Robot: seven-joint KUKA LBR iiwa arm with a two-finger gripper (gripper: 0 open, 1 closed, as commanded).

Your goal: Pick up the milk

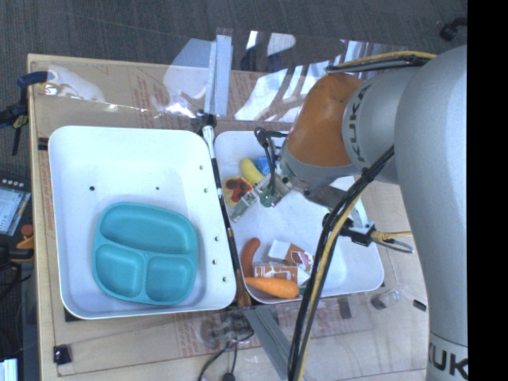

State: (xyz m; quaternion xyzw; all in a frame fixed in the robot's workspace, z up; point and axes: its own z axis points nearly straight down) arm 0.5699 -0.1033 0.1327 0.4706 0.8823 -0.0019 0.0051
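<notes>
Hovering over the right bin (367,270), jaws (266,197) near the banana (251,170); their opening I cannot tell.
Milk carton (284,262) lies well apart, between sausage (250,252) and carrot (272,286); crowding neighbours risk a mistaken grasp.

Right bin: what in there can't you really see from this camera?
- Gripper: too small and dark in the camera view to read its fingers.
- Right bin: its far right part is hidden by the arm.
- Milk: small, partly behind the carrot; label unreadable.
</notes>
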